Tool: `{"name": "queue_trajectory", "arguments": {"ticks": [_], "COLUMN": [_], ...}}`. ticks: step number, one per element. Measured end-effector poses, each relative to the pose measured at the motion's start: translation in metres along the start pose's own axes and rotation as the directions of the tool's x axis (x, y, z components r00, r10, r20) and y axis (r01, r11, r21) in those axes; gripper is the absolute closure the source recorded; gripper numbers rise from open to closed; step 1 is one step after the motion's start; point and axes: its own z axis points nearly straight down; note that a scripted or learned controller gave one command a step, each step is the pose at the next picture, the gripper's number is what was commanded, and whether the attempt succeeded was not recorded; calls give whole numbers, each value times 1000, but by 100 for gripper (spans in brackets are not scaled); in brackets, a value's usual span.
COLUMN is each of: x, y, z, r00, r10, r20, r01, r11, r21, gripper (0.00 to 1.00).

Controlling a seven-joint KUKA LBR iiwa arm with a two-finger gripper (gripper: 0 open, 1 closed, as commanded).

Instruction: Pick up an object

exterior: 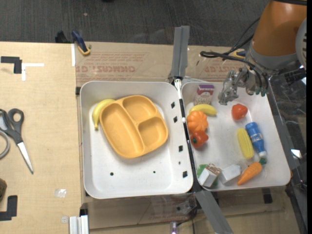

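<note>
The right bin holds several toy foods. Among them are a red tomato, a yellow corn cob, a blue bottle, a carrot, an orange pumpkin, a red pepper, a small banana and a purple-labelled carton. My gripper hangs over the bin's back part, just left of and above the tomato, between it and the carton. Nothing shows in its grasp.
The left bin carries a yellow divided plate with a banana against its left side. A white block and a green-white carton lie at the right bin's front. Scissors rest on the bench at far left.
</note>
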Motion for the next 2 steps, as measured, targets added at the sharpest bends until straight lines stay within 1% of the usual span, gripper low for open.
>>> {"name": "queue_trajectory", "arguments": {"ticks": [1,2], "x": [15,-15], "y": [-21,-21], "z": [124,123], "r00": [989,991], "r10": [-149,-134], "r20": [0,2], "r01": [149,134], "r11": [989,991], "r21": [0,0], "gripper": [100,100]}}
